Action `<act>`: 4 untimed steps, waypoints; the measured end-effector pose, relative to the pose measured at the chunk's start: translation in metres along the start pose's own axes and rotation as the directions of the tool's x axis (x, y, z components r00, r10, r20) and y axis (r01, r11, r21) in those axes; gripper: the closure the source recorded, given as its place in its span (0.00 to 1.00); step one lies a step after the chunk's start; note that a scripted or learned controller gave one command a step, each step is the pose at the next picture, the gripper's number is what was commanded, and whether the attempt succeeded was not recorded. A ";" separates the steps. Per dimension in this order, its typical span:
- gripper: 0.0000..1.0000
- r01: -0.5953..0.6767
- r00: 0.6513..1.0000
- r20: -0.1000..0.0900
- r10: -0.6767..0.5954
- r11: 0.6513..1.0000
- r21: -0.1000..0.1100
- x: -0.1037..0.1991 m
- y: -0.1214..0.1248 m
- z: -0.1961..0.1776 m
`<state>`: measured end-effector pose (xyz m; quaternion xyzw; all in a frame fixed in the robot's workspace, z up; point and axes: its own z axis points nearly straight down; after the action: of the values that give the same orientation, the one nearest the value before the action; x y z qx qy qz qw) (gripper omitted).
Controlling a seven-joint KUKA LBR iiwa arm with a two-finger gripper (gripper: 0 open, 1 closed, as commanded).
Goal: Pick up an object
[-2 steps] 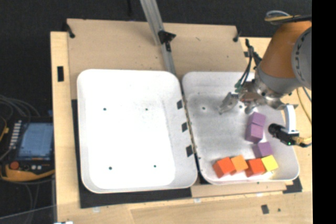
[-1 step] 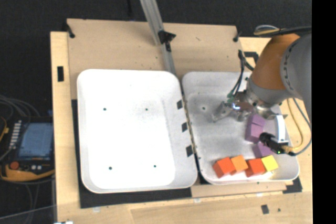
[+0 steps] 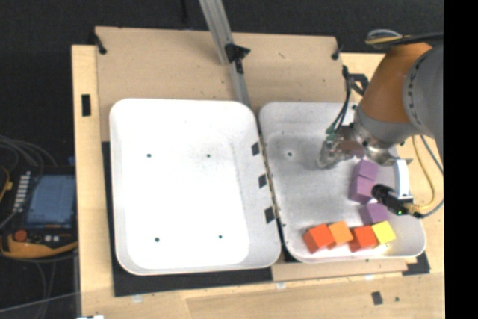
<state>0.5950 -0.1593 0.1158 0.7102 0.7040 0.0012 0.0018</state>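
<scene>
My gripper (image 3: pixel 331 155) hangs low over the middle of the right bin (image 3: pixel 299 183), just left of a purple block (image 3: pixel 365 181). Nothing shows between its fingers. A second purple block (image 3: pixel 376 212) lies below the first. Along the bin's near edge sit an orange-red block (image 3: pixel 320 237), an orange block (image 3: pixel 340 232), a red block (image 3: pixel 364 237) and a yellow block (image 3: pixel 384 232). The grey arm with its orange band (image 3: pixel 392 86) reaches in from the right and hides the bin's far right corner.
The left bin (image 3: pixel 183 183) lies beside the right one, with black clips (image 3: pixel 263 179) along the shared edge. A slanted metal rail (image 3: pixel 213 11) crosses the back of the bench. Cables and a blue box (image 3: pixel 48 202) sit off the bench at left.
</scene>
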 end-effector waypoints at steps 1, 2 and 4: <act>1.00 0.012 1.000 0.000 -0.012 1.000 0.000 0.006 0.007 -0.048; 1.00 0.013 1.000 0.001 -0.013 1.000 -0.004 0.003 0.006 -0.112; 1.00 0.016 1.000 -0.002 -0.016 1.000 0.003 0.053 -0.007 -0.149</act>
<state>0.5882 -0.1061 0.2650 0.7047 0.7095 0.0010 0.0003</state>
